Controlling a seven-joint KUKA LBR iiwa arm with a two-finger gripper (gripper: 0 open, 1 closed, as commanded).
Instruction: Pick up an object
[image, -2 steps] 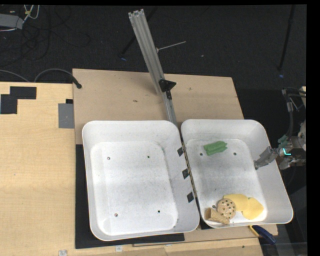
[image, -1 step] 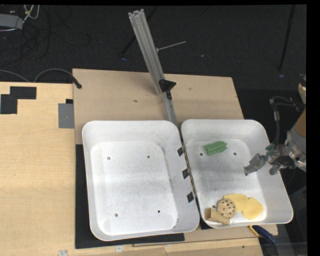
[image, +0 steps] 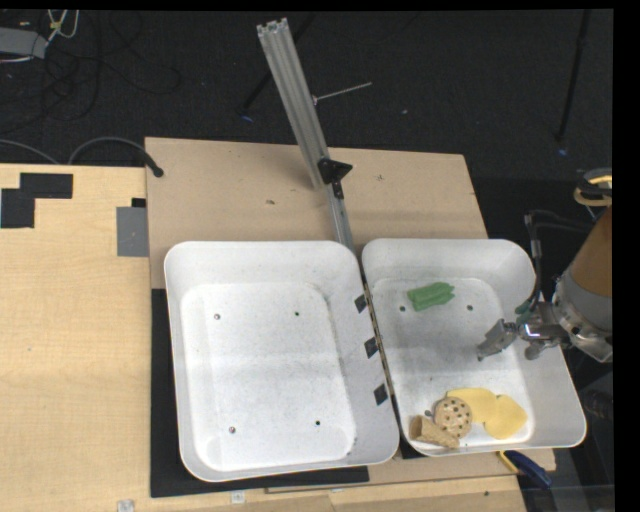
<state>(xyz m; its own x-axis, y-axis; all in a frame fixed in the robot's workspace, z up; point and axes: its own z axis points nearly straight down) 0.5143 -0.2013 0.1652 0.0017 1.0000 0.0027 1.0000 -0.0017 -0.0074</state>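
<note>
on the bench (image: 420, 190) two white bins sit side by side, touching along their middle edges. the left bin (image: 265, 355) has a bare white floor with a few small dark dots on it. the right bin (image: 470, 262) has all the things in it.

near the far edge of the right bin lies a green piece (image: 431, 296), flat on the floor. it is well apart from the other things. down in the near right corner of the same bin sits a little pile. a round brown cookie with dark spots (image: 452, 412) lies there, and a small tan cracker piece (image: 432, 431) touches it at the near edge. just to the right of the cookie lie two flat yellow pieces (image: 490, 410), one partly over the other.

the arm (image: 596, 275) comes over the right edge of the right bin. its gripper (image: 498, 342) is low over the right side of the bin floor, between the green piece and the yellow pieces, and it touches none of them. one grey finger (image: 492, 340) points left toward the middle of the bin. the view is too small and dark to tell if the gripper is spread or pressed together. nothing can be seen pinched in it.
</note>
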